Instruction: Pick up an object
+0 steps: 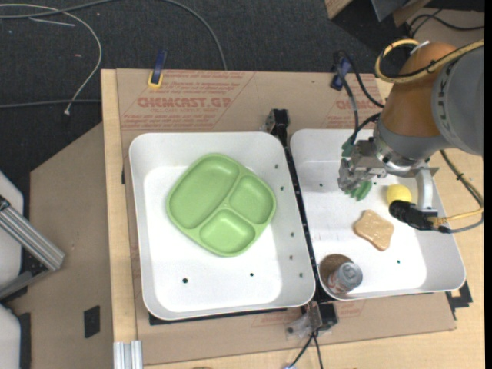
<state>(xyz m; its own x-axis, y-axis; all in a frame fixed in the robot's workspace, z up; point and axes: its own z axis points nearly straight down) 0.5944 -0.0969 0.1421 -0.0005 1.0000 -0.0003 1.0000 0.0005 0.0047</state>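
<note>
My gripper (356,184) hangs over the right bin (327,154), in its far half and nearer the wall it shares with the left bin than its outer side. My arm (453,98) comes in from the right above it, the orange band toward the far corner. From this slanted view I cannot tell whether the gripper is apart or together. A small green thing (361,194) shows right at its tip, touching or just under it, and I cannot say whether it is held or only lying on the bin floor there. Just to the right of that sits a rounded yellow thing (397,194), partly covered by my own hardware. Nearer the front, a tan toast-shaped piece (374,229) lies flat on the white floor, apart from the gripper. At the right bin's front-left corner, against the rim, rests a round brown thing (337,271) with something shiny and greyish on it; what it is I cannot make out. The left bin (154,271) holds a pale green plate (221,204) with three compartments, lying flat and turned at an angle, about in the middle. Both bins stand side by side on a cardboard-covered tabletop (192,98), their inner walls touching.
</note>
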